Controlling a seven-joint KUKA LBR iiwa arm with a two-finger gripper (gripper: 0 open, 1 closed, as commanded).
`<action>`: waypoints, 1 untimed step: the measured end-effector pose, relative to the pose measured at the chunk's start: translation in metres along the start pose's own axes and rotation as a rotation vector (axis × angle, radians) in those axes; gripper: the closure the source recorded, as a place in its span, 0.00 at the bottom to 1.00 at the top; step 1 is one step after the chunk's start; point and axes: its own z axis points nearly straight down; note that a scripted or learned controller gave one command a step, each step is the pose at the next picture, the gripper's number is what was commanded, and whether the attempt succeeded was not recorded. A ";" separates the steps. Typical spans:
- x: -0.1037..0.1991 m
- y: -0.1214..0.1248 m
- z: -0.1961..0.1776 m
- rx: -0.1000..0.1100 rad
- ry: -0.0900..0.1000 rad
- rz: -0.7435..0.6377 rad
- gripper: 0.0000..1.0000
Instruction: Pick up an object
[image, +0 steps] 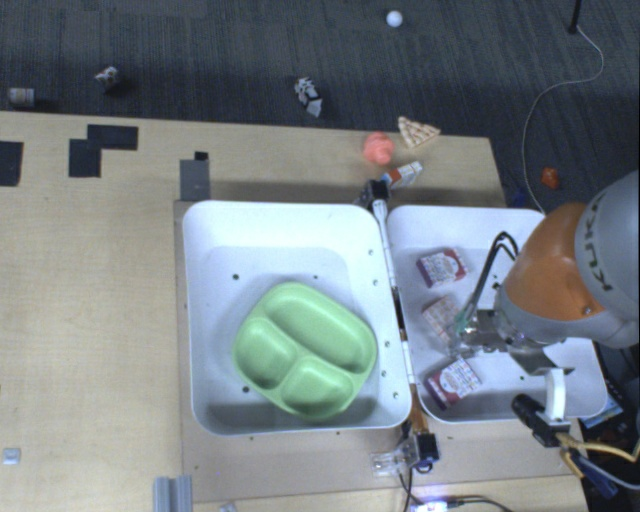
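Observation:
The right bin (500, 222) holds three small packets: a dark red one (441, 266) near the top, a pale clear one (437, 317) in the middle, and a red and white one (454, 381) near the front edge. The arm (560, 280), grey with an orange band, reaches over this bin from the right. Its gripper (470, 338) hangs low between the pale packet and the front packet. The wrist hides the fingertips, and no packet shows between them.
The left bin (215, 250) holds a green divided plate (305, 347). Behind the bins lie a pink ball (378, 148), a small tube (404, 175) and a wedge-shaped piece (418, 132). A cable runs along the divider between the bins.

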 end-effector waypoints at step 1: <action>0.065 0.066 -0.086 0.012 0.005 -0.001 1.00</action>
